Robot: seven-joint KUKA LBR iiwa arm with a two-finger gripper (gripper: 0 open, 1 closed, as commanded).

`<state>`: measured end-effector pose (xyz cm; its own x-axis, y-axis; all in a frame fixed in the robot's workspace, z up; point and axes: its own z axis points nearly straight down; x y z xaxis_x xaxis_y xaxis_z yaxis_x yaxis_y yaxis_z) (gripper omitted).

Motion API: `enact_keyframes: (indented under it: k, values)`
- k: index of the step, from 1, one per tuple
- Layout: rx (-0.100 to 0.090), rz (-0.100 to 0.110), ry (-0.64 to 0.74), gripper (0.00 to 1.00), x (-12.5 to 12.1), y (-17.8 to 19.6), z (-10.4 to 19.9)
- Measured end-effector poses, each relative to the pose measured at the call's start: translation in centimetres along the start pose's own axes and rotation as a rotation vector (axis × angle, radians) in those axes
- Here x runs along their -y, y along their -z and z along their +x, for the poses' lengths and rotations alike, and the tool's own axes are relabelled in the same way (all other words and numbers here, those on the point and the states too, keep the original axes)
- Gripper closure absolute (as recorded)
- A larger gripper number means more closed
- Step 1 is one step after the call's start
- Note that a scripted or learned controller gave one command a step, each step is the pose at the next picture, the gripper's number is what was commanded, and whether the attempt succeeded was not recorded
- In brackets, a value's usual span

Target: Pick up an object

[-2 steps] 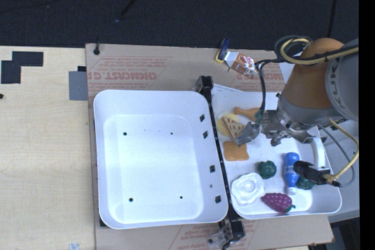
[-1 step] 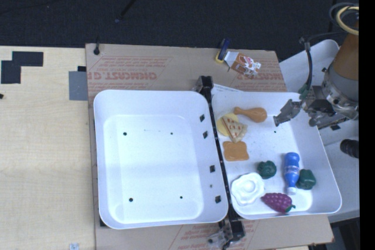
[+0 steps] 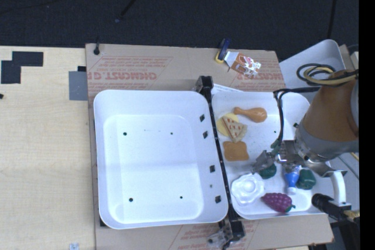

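Two shallow white bins sit side by side on the bench: the left bin (image 3: 111,126) and the right bin (image 3: 299,103).

The right bin holds toy food, one of each kind. There is one chicken drumstick (image 3: 251,113) at the far side, one waffle wedge (image 3: 232,127) just nearer, one slice of toast (image 3: 236,151) nearer still, one fried egg (image 3: 248,189) at the near edge, and one bunch of purple grapes (image 3: 276,202) to the egg's right.

Two dark green pieces (image 3: 268,172) (image 3: 306,180) lie by the arm, too hidden to name, with one small blue piece (image 3: 292,177) between them.

One small printed packet (image 3: 245,65) lies on the cardboard beyond the bins.
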<state>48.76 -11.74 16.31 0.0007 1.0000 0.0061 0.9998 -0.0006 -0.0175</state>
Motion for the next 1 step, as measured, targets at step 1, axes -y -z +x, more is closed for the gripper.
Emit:
enact_keyframes:
  k: [1]
  values:
    - [0.009,-0.035,0.004,0.00,-3.60,22.93,1.33]
